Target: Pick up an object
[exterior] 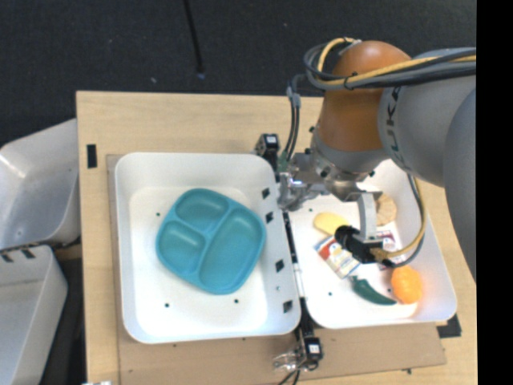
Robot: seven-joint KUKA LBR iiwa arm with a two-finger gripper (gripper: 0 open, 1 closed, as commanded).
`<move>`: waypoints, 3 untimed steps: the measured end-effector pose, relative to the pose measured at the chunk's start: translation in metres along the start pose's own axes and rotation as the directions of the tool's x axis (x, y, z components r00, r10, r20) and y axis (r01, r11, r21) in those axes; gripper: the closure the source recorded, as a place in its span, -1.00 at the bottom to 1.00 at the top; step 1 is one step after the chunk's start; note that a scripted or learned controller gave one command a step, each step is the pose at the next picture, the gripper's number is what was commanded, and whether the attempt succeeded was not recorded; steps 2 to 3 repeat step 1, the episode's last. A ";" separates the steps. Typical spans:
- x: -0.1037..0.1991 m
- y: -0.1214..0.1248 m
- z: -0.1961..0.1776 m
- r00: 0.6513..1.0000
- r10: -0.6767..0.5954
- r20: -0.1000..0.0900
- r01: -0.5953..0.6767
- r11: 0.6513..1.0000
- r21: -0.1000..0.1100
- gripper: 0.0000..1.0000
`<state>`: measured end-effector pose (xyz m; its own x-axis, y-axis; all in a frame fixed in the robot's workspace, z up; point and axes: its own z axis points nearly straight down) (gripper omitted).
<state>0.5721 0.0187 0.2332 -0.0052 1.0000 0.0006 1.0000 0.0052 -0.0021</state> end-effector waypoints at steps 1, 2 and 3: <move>0.050 -0.031 -0.008 1.000 -0.002 -0.001 0.002 1.000 -0.001 1.00; 0.050 -0.031 -0.008 1.000 -0.002 -0.001 0.002 1.000 -0.001 1.00; 0.050 -0.031 -0.008 1.000 -0.002 -0.001 0.002 1.000 -0.001 1.00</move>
